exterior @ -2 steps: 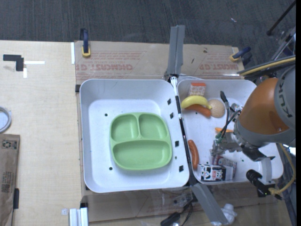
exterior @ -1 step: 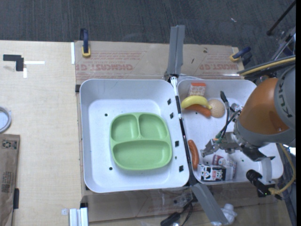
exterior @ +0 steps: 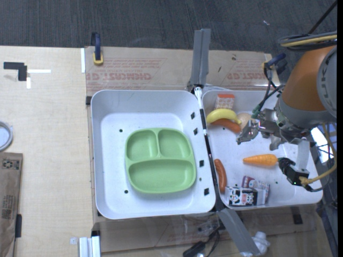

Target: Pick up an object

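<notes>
Gripper: we find it low in the right bin, nothing between its fingers, which stand slightly apart | Objects: we log a banana just left of it, a carrot below, a sausage by the divider, a milk carton at the front wall | Left bin: green divided plate.

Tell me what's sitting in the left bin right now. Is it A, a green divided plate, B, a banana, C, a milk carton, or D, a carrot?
A: the green divided plate lies in the left bin, while the banana, carrot and milk carton all lie in the right bin.
</notes>
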Controlling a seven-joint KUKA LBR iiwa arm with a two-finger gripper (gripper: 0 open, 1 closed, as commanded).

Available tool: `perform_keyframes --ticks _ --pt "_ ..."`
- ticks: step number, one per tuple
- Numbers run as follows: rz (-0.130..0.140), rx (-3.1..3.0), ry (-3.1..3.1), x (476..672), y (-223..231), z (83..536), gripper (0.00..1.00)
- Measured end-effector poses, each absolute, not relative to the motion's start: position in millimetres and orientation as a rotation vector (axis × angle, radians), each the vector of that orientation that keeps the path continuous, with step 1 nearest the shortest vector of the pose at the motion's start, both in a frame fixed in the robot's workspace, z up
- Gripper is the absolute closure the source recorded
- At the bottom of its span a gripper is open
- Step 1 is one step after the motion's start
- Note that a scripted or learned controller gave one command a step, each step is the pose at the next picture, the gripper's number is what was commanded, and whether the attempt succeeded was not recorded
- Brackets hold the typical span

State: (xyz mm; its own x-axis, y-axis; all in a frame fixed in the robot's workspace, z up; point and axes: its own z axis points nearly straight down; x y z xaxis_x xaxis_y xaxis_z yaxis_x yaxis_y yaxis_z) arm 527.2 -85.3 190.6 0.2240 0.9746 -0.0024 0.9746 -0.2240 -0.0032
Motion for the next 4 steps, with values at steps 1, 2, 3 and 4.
perform_keyframes --ticks 1,2,3,4 --pt "0.004 -2.221 -2.218 479.4 -113.6 127.0 0.00" --pt "0.005 -2.585 -1.783 532.3 -187.4 90.8 0.00" --pt "0.009 -2.581 -1.786 532.1 -186.8 99.0 1.00" --pt "0.004 -2.504 -1.894 530.9 -203.4 91.1 1.00"
